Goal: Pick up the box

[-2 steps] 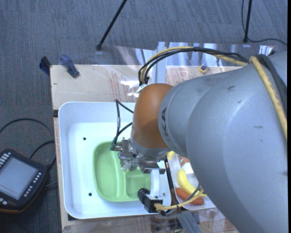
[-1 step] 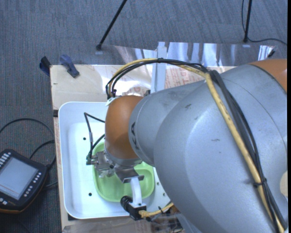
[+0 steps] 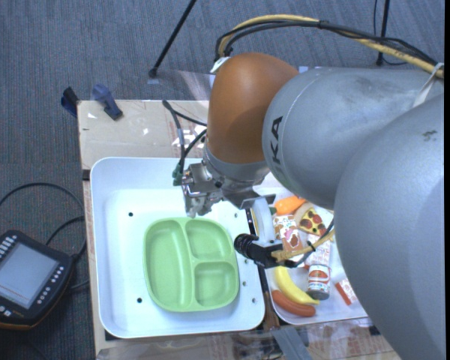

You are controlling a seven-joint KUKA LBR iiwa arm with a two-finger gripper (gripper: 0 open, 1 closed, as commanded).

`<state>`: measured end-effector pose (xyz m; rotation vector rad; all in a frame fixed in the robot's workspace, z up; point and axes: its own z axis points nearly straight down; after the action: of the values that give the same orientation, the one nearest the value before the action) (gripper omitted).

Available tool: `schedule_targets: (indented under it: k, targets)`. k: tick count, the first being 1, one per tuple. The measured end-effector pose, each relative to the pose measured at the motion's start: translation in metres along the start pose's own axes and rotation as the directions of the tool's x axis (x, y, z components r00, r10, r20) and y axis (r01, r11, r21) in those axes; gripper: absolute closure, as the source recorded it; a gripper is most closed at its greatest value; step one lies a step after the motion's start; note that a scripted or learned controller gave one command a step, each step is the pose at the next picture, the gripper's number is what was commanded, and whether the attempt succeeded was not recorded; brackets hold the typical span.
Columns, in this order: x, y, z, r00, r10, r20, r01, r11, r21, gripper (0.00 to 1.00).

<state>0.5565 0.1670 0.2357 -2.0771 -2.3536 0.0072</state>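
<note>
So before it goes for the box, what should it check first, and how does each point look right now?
1. Box found: ok. A box with a pizza picture lies in the right bin.
2. Gripper above the box: not ok. The gripper hangs over the left bin, at the far edge of the green plate.
3. Room around the box: not ok. An orange toy and a bottle sit close beside it.
4. Box fully in sight: not ok. The arm covers part of the right bin.
5. Box lying flat: cannot tell.
</note>
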Motion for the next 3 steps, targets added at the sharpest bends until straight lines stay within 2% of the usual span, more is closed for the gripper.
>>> schedule_targets:
  k: [1, 2, 3]
  targets:
    - [-0.022, -0.036, 0.024, 0.99, -0.141, 0.0, 0.141, 0.99, 0.002, 1.0]
    - [-0.023, -0.051, 0.019, 0.987, 0.163, 0.0, -0.163, 0.987, 0.004, 1.0]
    - [-0.03, -0.052, 0.058, 0.996, 0.094, 0.0, -0.094, 0.996, 0.004, 1.0]
